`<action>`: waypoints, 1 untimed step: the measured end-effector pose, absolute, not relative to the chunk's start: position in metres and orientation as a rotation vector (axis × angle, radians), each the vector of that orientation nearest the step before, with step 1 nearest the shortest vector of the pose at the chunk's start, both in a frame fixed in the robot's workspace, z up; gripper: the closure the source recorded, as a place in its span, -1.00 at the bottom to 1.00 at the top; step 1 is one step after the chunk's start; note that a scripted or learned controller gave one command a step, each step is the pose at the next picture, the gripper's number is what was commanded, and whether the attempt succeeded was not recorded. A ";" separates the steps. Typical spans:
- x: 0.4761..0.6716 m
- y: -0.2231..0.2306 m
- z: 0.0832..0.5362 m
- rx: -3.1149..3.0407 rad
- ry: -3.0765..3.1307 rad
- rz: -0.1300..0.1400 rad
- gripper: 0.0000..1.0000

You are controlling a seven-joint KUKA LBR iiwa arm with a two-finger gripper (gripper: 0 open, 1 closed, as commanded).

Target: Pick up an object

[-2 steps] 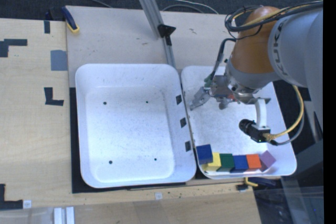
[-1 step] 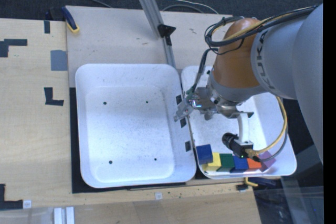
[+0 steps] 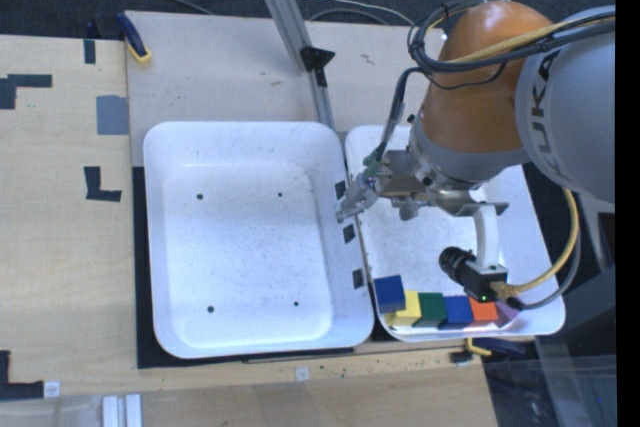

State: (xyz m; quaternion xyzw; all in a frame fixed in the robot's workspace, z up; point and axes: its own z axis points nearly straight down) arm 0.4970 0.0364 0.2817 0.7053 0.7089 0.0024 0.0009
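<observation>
Several small blocks lie in a row along the front edge of the right bin (image 3: 532, 215): a blue block (image 3: 389, 292), a yellow one (image 3: 406, 316), a green one (image 3: 432, 306), a second blue one (image 3: 458, 311) and an orange one (image 3: 484, 311). My gripper (image 3: 410, 195) hangs over the middle of the right bin, close to its left wall, mostly hidden under the grey wrist and the orange band (image 3: 480, 75). It stands behind the row of blocks, apart from them. Nothing shows held in it.
The left bin (image 3: 160, 155) sits beside the right one, their walls touching. A slanted aluminium bar (image 3: 285, 5) crosses the bench behind the bins. Cables loop around the wrist, and a black unit (image 3: 465, 267) hangs off the arm just above the blocks.
</observation>
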 end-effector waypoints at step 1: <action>0.491 0.097 0.316 2.212 2.232 0.004 -1.00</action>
